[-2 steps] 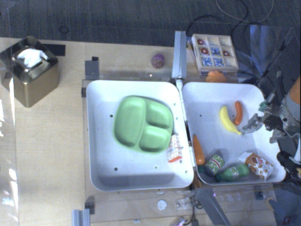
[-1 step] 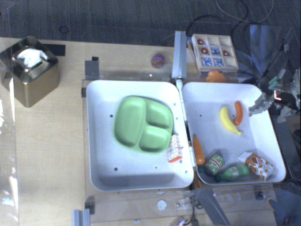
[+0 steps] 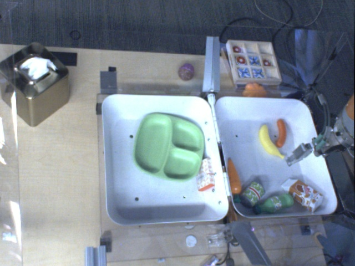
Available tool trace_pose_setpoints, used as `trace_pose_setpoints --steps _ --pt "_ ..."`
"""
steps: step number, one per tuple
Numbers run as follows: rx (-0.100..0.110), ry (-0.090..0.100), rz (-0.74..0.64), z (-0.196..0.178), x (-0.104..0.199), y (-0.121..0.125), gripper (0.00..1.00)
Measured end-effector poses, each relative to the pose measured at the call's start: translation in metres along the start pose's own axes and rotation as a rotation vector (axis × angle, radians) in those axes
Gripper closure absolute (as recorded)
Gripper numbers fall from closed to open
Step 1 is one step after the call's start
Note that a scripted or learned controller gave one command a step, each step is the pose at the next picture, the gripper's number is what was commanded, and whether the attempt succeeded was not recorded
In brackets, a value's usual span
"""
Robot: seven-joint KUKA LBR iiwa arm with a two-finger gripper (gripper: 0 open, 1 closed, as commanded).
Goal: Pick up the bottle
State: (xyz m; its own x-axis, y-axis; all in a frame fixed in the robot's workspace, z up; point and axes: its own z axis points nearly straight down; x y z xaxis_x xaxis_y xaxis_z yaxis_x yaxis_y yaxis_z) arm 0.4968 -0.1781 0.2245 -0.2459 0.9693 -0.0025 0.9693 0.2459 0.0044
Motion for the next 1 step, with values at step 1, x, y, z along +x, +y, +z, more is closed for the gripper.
trace_pose_setpoints --steps 1 --pt "-0.003 0.0 0.024 0.1288 0.0229 -0.0019 0.0"
